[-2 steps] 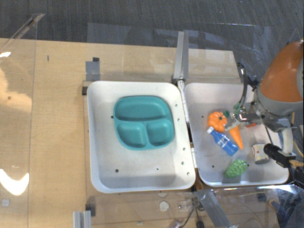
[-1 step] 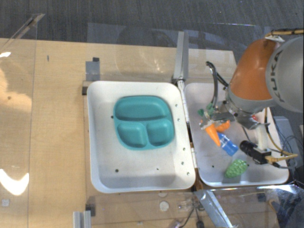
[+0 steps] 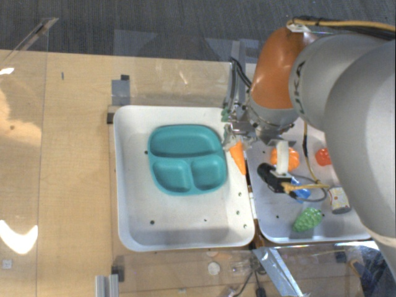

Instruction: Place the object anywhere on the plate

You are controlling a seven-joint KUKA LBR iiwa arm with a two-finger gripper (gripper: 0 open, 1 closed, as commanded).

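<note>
Camera view: slanted look down on two white bins side by side.
Left bin point(image 3: 133, 228): holds a teal divided plate point(image 3: 185, 159).
Gripper point(image 3: 234, 138): by the plate's right edge, fingers clamped on an orange carrot-like object point(image 3: 237, 156) hanging at the divide between bins.
Right bin point(image 3: 272, 224): green bumpy item point(image 3: 307, 219), orange-and-white toy point(image 3: 284, 158), small red piece point(image 3: 323, 157).
Arm point(image 3: 322, 85): grey, orange band, reaching from right.

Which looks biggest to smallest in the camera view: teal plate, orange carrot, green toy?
1. Teal plate, by far.
2 and 3. Orange carrot and green toy look alike; the carrot is partly hidden under the gripper, so no ranking.
</note>
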